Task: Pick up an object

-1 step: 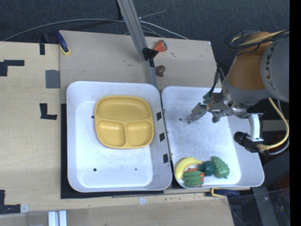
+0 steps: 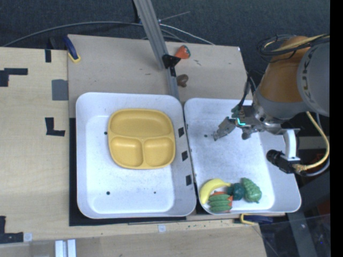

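Looks like approach step: claw [image 2: 224, 130] hangs over bare floor of the right bin [image 2: 225, 159], w/ nothing between its fingers; can't tell how far apart they are. Pickable stuff sits well toward that bin's near edge: banana [image 2: 210, 187], red-green veg [image 2: 219, 201], green leafy toy [image 2: 250, 190], so next move needs travel there & descent. Left bin [image 2: 91, 159] holds yellow divided plate [image 2: 142, 138].
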Robot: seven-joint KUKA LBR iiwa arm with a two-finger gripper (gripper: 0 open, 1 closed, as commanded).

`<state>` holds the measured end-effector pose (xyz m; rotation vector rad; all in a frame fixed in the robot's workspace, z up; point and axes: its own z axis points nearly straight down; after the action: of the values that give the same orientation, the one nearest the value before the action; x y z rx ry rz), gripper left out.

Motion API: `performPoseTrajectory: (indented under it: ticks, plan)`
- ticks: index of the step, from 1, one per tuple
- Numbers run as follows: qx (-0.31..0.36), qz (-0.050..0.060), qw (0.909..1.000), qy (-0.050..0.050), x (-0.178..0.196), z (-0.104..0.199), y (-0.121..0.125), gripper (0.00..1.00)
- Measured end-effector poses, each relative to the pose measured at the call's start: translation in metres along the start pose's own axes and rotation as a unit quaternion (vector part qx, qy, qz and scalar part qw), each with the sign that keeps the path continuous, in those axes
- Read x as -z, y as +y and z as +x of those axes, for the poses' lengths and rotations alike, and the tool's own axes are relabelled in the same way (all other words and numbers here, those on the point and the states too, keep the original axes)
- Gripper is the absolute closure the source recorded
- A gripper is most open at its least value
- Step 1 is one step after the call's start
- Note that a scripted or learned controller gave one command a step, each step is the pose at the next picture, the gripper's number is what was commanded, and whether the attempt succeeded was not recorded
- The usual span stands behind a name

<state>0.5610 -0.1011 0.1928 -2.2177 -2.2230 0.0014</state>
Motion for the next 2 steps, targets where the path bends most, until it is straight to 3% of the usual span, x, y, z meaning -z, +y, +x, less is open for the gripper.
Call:
performPoseTrajectory:
  ticks: [2]
  plan:
    - [-0.001,0.003,1.0,0.0,-0.099,0.0,-0.007,0.0]
